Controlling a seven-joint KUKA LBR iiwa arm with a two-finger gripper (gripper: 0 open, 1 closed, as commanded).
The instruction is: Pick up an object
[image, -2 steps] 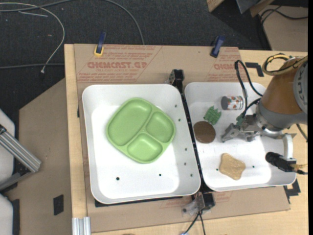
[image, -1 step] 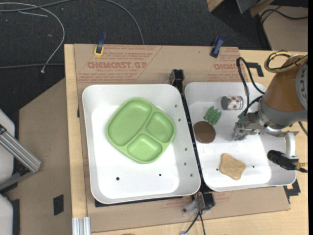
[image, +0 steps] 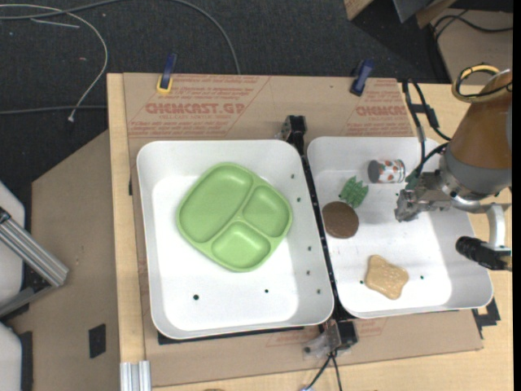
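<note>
Camera view, from above at a slant: a cardboard-covered worktop [image: 122, 218] carries two shallow white bins. Left bin [image: 163, 300] holds a green divided plate [image: 234, 216], lying flat near its middle. Right bin [image: 456, 287] holds four candidate objects: a small can with a red-and-white label [image: 386, 170] lying on its side near the far wall, a green toy piece [image: 354, 191] just beside it, a brown round disc [image: 340, 219] near the left wall, and a tan biscuit-shaped piece [image: 385, 277] toward the near edge. The pincer [image: 407, 204] hangs over the bare middle of the right bin, right of the green piece and apart from every object; nothing sits between its fingers, and whether they are spread or pressed together cannot be told at this size. Judged from this pose, a good pick means centring over one isolated item, the biscuit-shaped piece or the can, before descending, so neighbours are not nudged. Legible writing: the cardboard bears red print reading "CHEMCAST GP"; the can's label is too small to read
</note>
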